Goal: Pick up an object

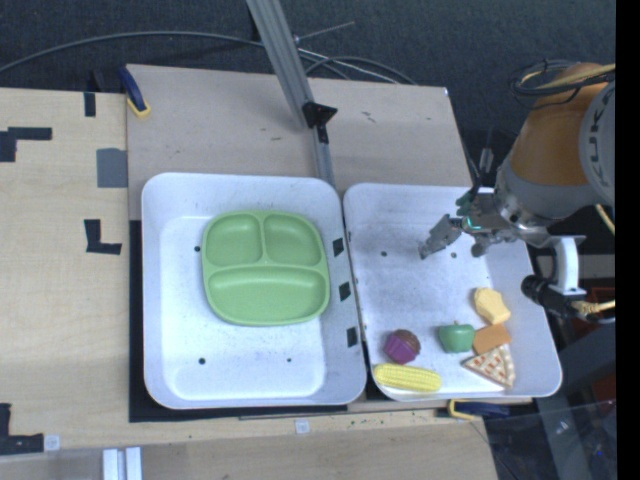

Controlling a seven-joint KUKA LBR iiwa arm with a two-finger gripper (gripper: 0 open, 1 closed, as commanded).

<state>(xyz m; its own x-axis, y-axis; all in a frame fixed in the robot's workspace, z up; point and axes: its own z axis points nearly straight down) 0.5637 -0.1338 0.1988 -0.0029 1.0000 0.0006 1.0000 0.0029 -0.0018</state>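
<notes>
Reaching in from the right over the right bin (pixel 400 208), the grey arm with its orange band (pixel 560 138) bent down toward the bin's upper part. Claw (pixel 458 242) slanted down and to the left, fingers spread apart with nothing between them: one dark finger (pixel 437 238) stretching out to the left, the other (pixel 482 245) shorter, just right of it. Hanging above bare white floor of the right bin, apart from every toy.

Below the claw and slightly right, a yellow block (pixel 490 304) near the bin's right wall. Further below, an orange piece (pixel 490 338) touching a pizza slice (pixel 491 366) at the lower right corner. Just left of those, a green pepper (pixel 456 337). Below and left of the claw, a purple toy (pixel 402 346), with a corn cob (pixel 407 377) lying along the bin's near edge beneath it.

Well to the left of the claw, the left bin (pixel 170 368), holding a green divided plate (pixel 266 267), flat, three compartments up. Both bins side by side on the bench (pixel 50 268).
</notes>
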